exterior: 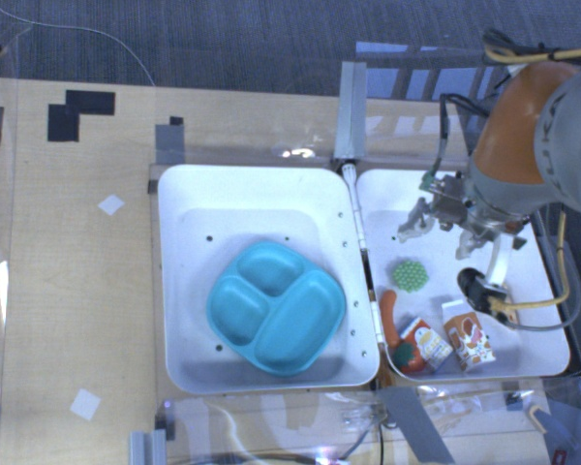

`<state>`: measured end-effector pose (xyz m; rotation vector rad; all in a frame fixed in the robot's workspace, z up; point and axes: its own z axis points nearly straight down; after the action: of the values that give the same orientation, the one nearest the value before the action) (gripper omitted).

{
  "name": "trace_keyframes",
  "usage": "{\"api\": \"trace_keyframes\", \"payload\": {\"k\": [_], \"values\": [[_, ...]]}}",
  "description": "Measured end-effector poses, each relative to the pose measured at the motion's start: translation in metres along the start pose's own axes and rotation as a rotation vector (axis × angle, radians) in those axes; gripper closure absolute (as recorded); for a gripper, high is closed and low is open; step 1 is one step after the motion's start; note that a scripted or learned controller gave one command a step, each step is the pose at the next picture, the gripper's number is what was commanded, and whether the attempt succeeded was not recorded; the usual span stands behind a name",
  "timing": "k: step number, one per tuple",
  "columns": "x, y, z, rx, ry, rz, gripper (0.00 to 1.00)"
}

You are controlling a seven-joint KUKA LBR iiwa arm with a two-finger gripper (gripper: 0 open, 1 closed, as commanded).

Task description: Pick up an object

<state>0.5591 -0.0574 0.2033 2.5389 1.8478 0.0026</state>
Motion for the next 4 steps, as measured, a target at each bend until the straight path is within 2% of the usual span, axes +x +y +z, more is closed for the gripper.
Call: {"api": "trace_keyframes", "payload": {"k": [1,2,3,4], "values": [[-0.069,-0.037,0.082,0.001,0.000,-0.039,0.00],[-0.110,0.019,0.103,0.000,0.000,0.055,0.00],[-0.028,0.029,0.086,-0.001,0.001,-0.099,0.00],[-0.005,0.020,0.018,-0.001,0.001,-0.083,0.00]]}}
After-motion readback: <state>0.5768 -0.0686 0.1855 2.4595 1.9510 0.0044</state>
